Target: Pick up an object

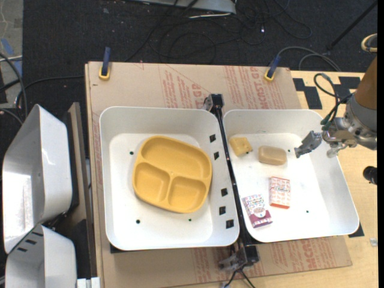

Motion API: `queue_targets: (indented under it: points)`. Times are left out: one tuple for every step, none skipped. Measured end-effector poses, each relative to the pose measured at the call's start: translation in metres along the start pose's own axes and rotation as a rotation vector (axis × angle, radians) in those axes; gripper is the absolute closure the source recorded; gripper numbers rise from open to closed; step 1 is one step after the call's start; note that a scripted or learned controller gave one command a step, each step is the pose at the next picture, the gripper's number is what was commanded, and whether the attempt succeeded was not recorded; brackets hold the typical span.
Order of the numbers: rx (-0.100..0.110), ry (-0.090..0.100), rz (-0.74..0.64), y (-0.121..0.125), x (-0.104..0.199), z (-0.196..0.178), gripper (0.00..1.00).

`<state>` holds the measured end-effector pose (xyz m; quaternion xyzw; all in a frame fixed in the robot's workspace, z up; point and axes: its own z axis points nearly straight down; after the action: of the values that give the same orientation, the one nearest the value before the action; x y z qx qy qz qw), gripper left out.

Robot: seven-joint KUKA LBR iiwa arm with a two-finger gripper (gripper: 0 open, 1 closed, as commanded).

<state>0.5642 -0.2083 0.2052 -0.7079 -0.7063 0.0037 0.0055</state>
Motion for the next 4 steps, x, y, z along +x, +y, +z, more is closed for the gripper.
queue_targets:
  points:
    - [-0.013, -0.003, -0.004, 0.003, 0.001, -0.008, 0.0]
    - [-0.01, -0.002, -0.007, 0.01, 0.005, 0.038, 0.0]
    - [-0.009, -0.001, -0.003, 0.007, 0.013, 0.098, 0.0]
    - [-0.011, -0.002, -0.002, 0.007, 0.013, 0.114, 0.0]
